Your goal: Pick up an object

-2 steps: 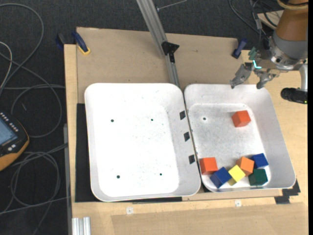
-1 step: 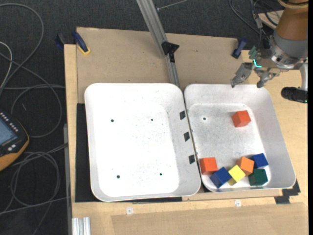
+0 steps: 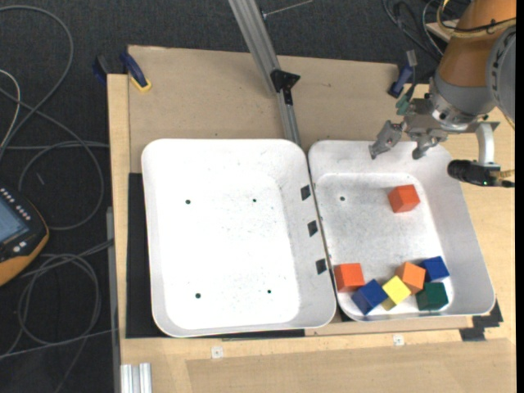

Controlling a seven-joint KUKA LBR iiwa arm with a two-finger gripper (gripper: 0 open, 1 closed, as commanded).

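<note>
No readable text, labels, nos. or signs anywhere; handheld screen (image 3: pixel 16 232) far from gripper too blurry.

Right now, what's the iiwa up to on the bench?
The arm's gripper hangs with open jaws over the far rim of the right bin, holding nothing. One orange block lies alone just below it. Six more blocks crowd the bin's near edge. No pick has been made.

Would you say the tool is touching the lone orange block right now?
Apart. The camera view shows the tool above the bin's far rim, with bare white floor before the orange block.
</note>
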